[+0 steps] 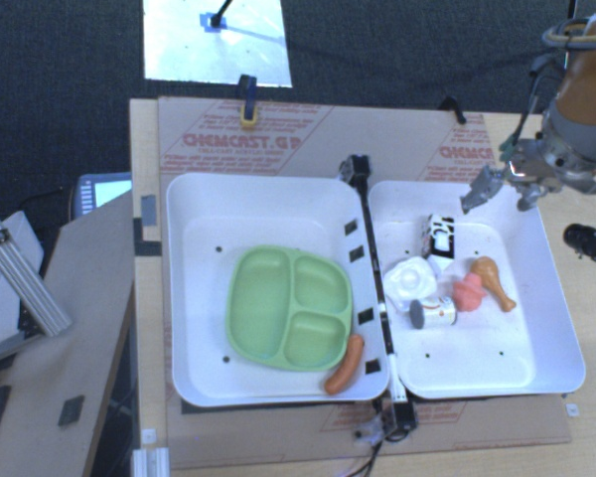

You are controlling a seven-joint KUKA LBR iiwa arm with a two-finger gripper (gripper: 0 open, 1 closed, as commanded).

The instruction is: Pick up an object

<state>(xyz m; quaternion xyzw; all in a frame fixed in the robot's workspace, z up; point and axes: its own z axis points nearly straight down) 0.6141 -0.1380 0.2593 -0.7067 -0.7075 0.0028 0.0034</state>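
Objects for the pick lie clustered in the right bin [551, 266], and none has been lifted yet. The jaws [504, 192] hang with their two grey fingers spread open and nothing between them, above the bin's far right corner, apart from the cluster below. So the task looks to be at its start: an approach, a descent, a closing and a lift all remain.

Nearest the jaws is a small black-and-white box [440, 237], printed and flat-sided, with straight edges that should suit a pinch. Nearer the camera from it lies a toy drumstick [493, 279], orange-brown, smooth and tapering, touching or almost touching a pink rounded piece [468, 293] that looks like soft-moulded plastic. Beside those sits a white fried-egg-like piece [409, 278], glossy and low, hard to tell from the white floor. A small can [432, 313] lies on its side just beside the pink piece, metallic at the end and likely to roll.

Across the black divider, the left bin [194, 266] carries a pale green compartment plate [288, 308], matte and shallow with three wells, and an orange sausage [345, 364] resting against its near edge. Both bins are thin, glossy white plastic on a cardboard-covered desk [308, 137].
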